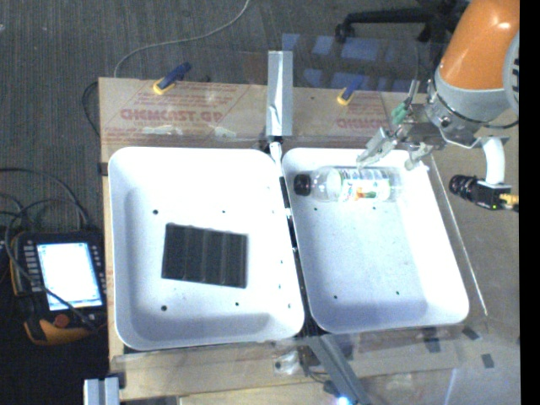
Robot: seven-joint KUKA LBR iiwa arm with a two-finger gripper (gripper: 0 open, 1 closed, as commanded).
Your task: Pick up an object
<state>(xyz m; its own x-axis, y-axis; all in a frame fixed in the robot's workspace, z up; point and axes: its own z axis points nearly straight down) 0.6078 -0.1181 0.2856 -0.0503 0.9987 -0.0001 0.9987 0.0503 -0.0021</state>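
A clear plastic bottle [350, 184] with a dark cap lies on its side near the far edge of the right bin [388, 302]. A black ribbed rectangular block [205, 255] lies flat in the left bin [135, 310]. My gripper [394, 148] hangs over the far right corner of the right bin, just above and to the right of the bottle. Its two fingers are spread apart with nothing between them.
The arm's orange band [483, 36] and grey wrist come in from the upper right. A metal rail [278, 99] stands between the bins at the back. Blue-yellow clamps [171, 78] sit on the backboard. A handheld pendant [59, 277] lies left of the bench.
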